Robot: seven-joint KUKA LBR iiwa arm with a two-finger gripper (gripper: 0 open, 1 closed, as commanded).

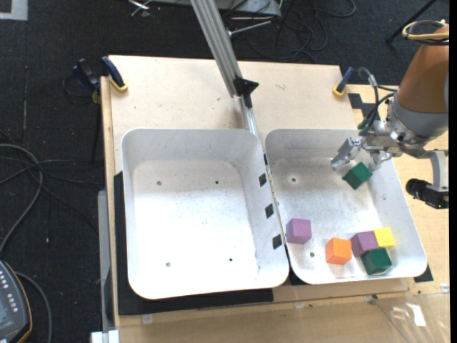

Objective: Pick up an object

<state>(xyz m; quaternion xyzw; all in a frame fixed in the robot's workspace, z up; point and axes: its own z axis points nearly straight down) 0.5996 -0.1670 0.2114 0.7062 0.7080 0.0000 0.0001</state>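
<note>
Nearest the camera, along the front rim of the right bin, sits a cluster of cubes: a dark green cube, an orange cube, a purple cube and a yellow cube, packed close, some touching. A lone lilac cube lies apart from them, below and to the left of the gripper.

That gripper hangs over the upper part of the right bin, and a green block sits tilted directly at its tips. The fingers appear closed around the block's upper edge, though the slanted view makes the contact hard to confirm. From the tilt and the faint shadow beneath it, I judge the block is raised clear of the bin floor.

So the step in hand looks like the lift after a grasp. The next move calls for a steady rise straight up, keeping the squeeze firm, since a block caught by one corner could pivot and slip out. The left bin, well away from the gripper, plays no part yet.
</note>
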